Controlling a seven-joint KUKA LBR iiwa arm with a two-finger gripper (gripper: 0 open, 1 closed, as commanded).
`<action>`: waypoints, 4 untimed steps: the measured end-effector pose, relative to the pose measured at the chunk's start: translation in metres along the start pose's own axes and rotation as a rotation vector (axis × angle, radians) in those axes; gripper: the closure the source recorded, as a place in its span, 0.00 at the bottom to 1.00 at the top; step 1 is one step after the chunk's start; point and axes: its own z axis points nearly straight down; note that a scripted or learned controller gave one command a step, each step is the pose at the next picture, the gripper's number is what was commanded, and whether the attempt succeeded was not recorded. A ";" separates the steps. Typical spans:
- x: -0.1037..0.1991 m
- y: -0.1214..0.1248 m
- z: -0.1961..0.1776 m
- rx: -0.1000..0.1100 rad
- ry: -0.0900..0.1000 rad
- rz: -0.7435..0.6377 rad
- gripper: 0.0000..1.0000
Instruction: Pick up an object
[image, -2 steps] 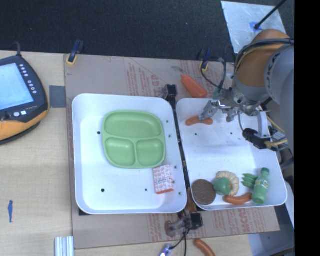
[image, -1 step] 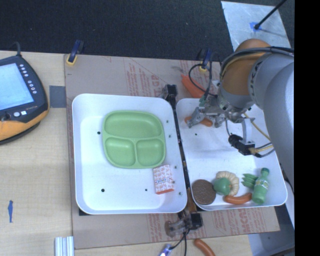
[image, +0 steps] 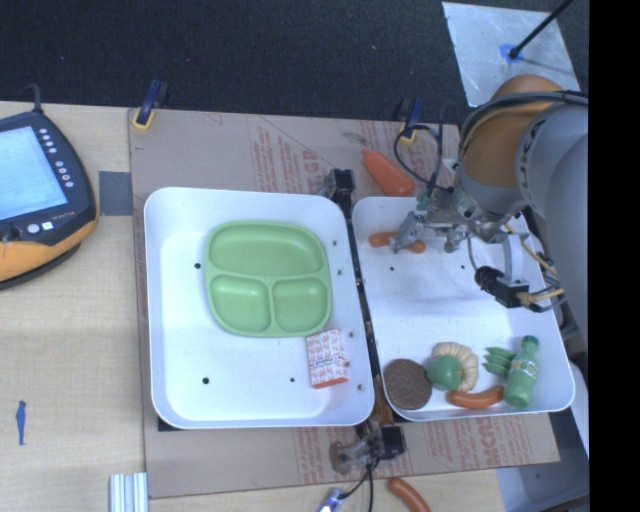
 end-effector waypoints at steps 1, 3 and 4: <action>0.015 0.000 0.007 0.003 0.001 -0.003 0.00; 0.013 0.000 0.007 0.003 0.001 -0.002 0.00; -0.001 0.000 0.002 0.000 0.000 0.000 0.00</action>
